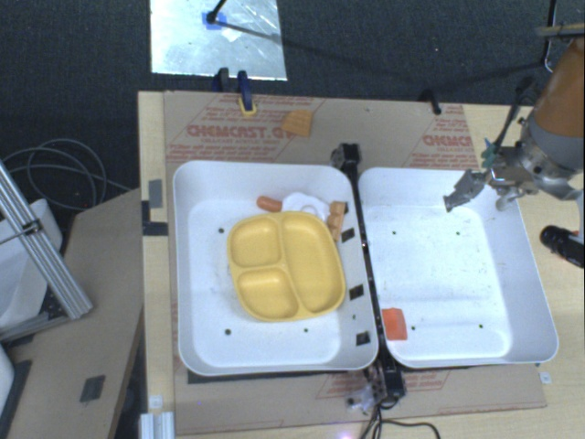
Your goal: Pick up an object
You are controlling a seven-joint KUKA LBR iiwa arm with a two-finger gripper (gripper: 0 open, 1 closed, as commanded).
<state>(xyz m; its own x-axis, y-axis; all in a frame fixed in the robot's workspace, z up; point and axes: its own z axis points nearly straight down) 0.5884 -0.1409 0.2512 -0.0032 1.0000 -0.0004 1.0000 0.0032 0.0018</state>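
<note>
Nearest the camera, a bundle of thin wires [379, 401] hangs at the front edge of the tabletop [110, 245], just below the black clips [361, 293] that join the two bins. The landmark here is the big yellow plastic plate with three sections [285, 266]. It lies in the middle of the left white bin [196, 273] and fills much of it.

To the right of the yellow plate, past the black clips, a small orange block [394, 324] sits in the near left corner of the right white bin [512, 327]. It lies close to the bin wall, so the wall and clips crowd it on that side.

Just behind the yellow plate lie three small things close together: a little orange sausage-shaped toy [270, 204], a white curved piece [304, 205], and a small tan block [336, 215]. The white piece touches the plate's far edge. The tan block stands beside the bin's right wall.

Far to the right of the plate, the gripper [466, 194] hangs over the back part of the right bin. I cannot tell if it is wide or narrow. Nothing shows between its tips.

Farther back, behind the plate, a tan cardboard scrap [297, 123] and a blue and yellow clamp [245, 92] rest on the brown cardboard sheet [393, 126]. Beyond that lies a shiny silver sheet [217, 26].
</note>
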